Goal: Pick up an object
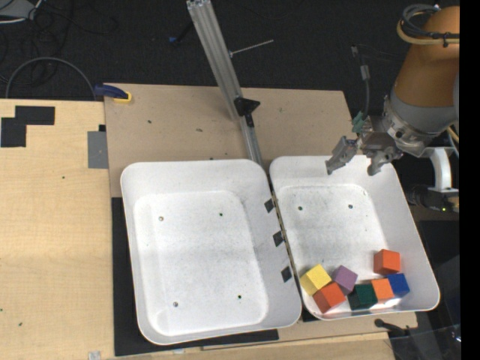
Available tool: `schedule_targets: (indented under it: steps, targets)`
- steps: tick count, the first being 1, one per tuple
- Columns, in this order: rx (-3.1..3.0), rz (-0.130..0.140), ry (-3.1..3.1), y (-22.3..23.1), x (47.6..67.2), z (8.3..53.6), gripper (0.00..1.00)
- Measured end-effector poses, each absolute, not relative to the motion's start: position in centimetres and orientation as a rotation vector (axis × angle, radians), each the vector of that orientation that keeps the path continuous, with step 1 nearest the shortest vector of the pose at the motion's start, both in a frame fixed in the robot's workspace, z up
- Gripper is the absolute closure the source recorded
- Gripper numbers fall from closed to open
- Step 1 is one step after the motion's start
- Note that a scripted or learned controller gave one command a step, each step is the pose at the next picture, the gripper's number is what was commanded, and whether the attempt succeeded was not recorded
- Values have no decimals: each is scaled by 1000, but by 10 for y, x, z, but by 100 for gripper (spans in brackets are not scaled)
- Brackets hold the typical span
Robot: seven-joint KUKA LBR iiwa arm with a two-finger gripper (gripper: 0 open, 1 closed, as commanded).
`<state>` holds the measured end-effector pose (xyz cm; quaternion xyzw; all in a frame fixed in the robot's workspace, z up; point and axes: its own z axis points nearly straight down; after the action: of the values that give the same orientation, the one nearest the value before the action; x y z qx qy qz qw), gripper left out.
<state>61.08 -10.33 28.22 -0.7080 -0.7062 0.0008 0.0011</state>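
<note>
1. Seven blocks sit bunched in the near corner of the right bin (pixel 420 253), on its floor.
2. The yellow block (pixel 316 277) lies leftmost, with the red block (pixel 328 297) touching it on the near side and the purple block (pixel 345 277) just beside it on the right.
3. The green block (pixel 363 296) lies right of the red one, against the bin's near wall.
4. An orange block (pixel 382 289) sits between the green block and the blue block (pixel 399 284), all three close together.
5. A second, darker orange block (pixel 387 261) stands a little apart, behind the blue one.
6. The gripper (pixel 358 160) hangs over the far rim of the right bin, well apart from the blocks.
7. Its fingers (pixel 337 158) are spread wide, one towards the left and one towards the right, with nothing between them and touching no block.
8. The arm (pixel 426 73), grey with an orange upper part, comes in from the right above the gripper.
9. The left bin (pixel 150 178) lies beside the right one, the two rims meeting along the middle.
10. Both bins rest on the counter (pixel 172 122), and a slanted metal rail (pixel 217 51) rises behind them.
</note>
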Motion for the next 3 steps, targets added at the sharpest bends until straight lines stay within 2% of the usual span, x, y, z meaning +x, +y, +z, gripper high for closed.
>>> schedule_targets:
  steps: [1,2,3]
  targets:
    - [-2209,12,-2216,-51,566,202,0]
    - [-2215,5,-2219,-21,577,189,0]
    - [-2230,5,-2216,-106,589,209,0]
